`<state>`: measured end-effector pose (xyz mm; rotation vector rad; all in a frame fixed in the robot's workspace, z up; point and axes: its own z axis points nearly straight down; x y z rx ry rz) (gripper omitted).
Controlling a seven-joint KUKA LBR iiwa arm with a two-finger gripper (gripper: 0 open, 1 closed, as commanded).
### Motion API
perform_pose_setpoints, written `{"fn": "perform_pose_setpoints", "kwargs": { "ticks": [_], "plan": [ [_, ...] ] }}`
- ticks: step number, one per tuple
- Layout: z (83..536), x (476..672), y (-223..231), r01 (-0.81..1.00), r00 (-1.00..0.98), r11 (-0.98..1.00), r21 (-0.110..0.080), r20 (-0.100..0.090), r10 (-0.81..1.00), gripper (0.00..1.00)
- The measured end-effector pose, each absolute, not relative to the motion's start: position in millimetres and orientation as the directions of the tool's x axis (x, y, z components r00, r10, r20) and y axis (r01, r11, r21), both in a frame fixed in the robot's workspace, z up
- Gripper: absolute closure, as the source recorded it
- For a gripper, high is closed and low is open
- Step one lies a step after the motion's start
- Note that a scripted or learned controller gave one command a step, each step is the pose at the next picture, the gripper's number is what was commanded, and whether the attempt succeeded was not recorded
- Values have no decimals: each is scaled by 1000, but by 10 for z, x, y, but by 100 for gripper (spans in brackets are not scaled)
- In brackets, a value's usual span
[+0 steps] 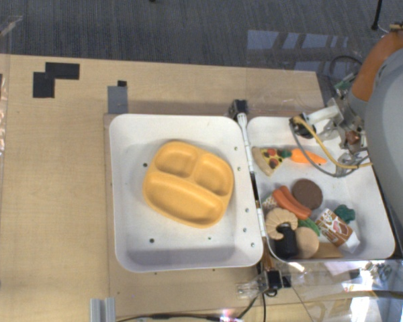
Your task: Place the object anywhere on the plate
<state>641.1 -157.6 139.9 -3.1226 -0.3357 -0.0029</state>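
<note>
Plate (188, 184) in left bin (124, 200), long axis slanting upper-left to lower-right, fingers' state seemingly hidden, cannot tell.

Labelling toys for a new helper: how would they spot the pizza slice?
Look in the right-hand white bin, the one crowded with toy food. Near its upper left, beside the divider, lies the pizza slice, touching an orange carrot. It alone is a pale triangle dotted with toppings.
</note>
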Motion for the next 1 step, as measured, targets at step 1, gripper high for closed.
{"fn": "perform_pose_setpoints", "kwargs": {
  "ticks": [1],
  "plan": [
    [1402,6412,-1574,214,977,-977,0,2,214,0]
  ]
}}
